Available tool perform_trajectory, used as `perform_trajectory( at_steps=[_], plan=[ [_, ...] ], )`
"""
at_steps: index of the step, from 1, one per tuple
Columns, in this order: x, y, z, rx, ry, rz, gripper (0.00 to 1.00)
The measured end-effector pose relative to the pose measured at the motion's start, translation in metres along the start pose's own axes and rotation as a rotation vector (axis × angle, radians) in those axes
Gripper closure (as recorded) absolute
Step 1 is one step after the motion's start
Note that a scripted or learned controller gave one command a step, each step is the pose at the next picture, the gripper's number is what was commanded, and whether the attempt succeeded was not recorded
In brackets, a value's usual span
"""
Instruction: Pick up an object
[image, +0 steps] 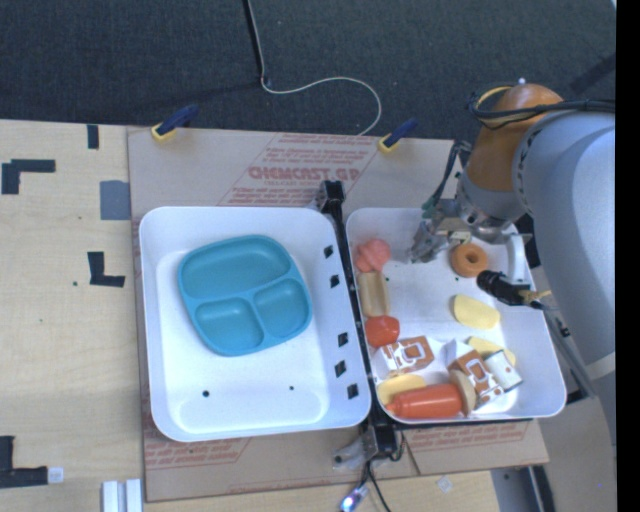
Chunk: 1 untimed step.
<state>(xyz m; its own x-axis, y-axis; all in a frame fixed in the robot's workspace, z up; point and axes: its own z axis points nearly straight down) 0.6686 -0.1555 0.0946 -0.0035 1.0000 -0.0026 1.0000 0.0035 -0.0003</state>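
Grey arm's two-finger gripper (428, 243) low over the far part of the right shallow white bin (545, 400).
Whether its jaws are apart cannot be told; a brown ring-shaped toy doughnut (468, 261) lies just right of it.

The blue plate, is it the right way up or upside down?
Right way up. The blue divided plate lies flat in the left bin, and its three hollow sections face upward.
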Motion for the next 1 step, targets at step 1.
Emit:
perform_trajectory(
  at_steps=[1],
  plan=[
    [0.0487,-0.0819,-0.0279,0.005,0.005,0.002,1.00]
  ],
)
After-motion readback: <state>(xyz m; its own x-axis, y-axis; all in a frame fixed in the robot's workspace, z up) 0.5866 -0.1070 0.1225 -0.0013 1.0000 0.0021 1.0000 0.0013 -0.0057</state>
